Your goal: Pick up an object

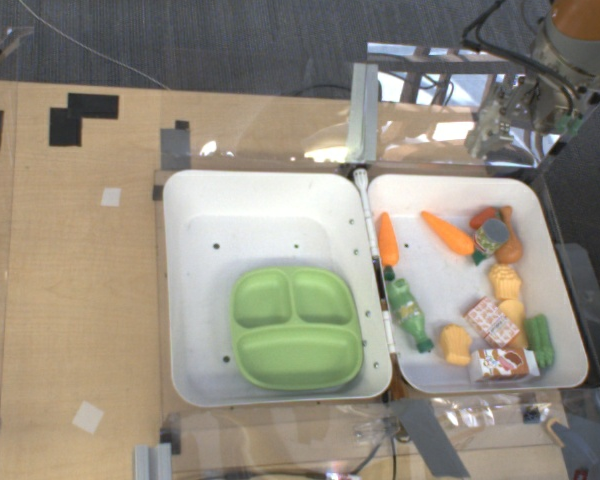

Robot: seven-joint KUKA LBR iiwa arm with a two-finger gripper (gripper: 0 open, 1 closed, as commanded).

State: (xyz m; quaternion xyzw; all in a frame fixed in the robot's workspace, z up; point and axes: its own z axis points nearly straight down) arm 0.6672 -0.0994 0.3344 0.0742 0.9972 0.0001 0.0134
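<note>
The right bin (420,268) holds several toy foods. An orange carrot (448,233) lies near its far middle, and a second carrot (387,238) rests against its left wall. Below that carrot lies a green bottle (408,313). A grey-topped can (492,234) sits among orange pieces at the far right. Yellow pieces (505,283), a red-checked carton (488,320), a juice box (502,365) and a green vegetable (539,340) crowd the right side. My gripper (515,123) hangs high beyond the bin's far rim, at the upper right, with nothing seen in it.
The left bin (200,268) holds a green divided plate (295,326) in its near half. A metal frame (365,118) stands behind the two bins. The wooden bench (70,298) stretches to the left.
</note>
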